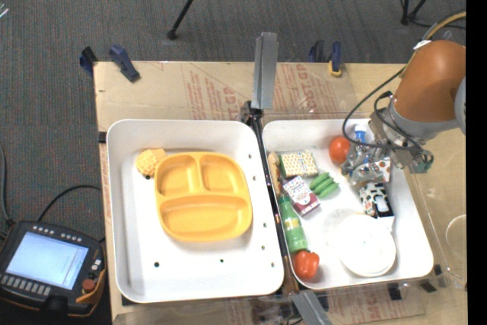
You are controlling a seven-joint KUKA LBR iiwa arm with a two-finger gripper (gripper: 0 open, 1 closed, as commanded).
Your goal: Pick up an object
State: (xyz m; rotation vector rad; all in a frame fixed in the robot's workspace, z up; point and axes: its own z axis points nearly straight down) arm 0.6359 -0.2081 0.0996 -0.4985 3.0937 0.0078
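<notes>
The grey arm with its orange band reaches in from the right, and the tool (368, 167) sits low in the right-hand shallow white bin (422, 240), over the far right part of its clutter. Whether the tool is parted or closed I cannot tell; its metal parts blur into the items beneath.

Directly near-side of the tool lies a small black-and-white patterned carton (375, 199), seemingly the target (a judgement only). A round red tomato-like ball (339, 150) sits just to the left, with green pea pods (325, 185) further left and a round white lid-like disc (367, 244) nearer.

The left bin (125, 240) holds a yellow sectioned plastic plate (203, 195) and a small yellow waffle-textured toy (150, 160).

The risk: items crowd together here, so the tool could nudge the ball away, catch two things at once, or pinch the carton by a corner and let it slip. The bin wall close on the right also limits approach.
</notes>
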